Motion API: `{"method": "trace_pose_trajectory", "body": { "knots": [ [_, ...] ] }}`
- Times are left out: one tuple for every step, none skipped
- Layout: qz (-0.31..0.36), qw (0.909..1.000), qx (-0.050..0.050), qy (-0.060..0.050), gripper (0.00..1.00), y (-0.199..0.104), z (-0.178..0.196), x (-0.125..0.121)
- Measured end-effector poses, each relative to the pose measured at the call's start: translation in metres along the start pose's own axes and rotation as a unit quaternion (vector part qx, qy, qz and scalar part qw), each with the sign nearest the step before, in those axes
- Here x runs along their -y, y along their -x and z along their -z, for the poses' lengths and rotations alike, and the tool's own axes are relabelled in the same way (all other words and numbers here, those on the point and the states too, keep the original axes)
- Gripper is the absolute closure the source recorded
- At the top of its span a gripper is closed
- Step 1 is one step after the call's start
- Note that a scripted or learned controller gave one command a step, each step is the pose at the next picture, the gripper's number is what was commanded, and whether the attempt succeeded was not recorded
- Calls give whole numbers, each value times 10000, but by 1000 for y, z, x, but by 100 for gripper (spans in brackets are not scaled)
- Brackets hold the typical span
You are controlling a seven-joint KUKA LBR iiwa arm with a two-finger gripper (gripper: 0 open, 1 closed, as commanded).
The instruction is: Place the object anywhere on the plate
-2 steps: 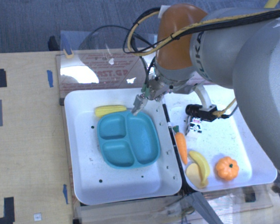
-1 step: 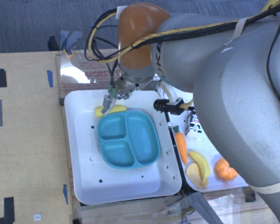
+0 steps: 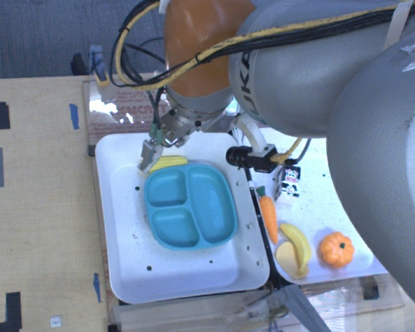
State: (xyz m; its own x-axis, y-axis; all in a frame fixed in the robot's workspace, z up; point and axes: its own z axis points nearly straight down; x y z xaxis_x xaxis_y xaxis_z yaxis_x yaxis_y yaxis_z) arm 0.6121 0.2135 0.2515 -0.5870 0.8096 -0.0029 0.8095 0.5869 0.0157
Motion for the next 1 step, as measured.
{"method": "trace_pose_trajectory", "body": {
  "knots": [
    [711,9974,-26,-89,0,-42,-31,68]
  ]
}}
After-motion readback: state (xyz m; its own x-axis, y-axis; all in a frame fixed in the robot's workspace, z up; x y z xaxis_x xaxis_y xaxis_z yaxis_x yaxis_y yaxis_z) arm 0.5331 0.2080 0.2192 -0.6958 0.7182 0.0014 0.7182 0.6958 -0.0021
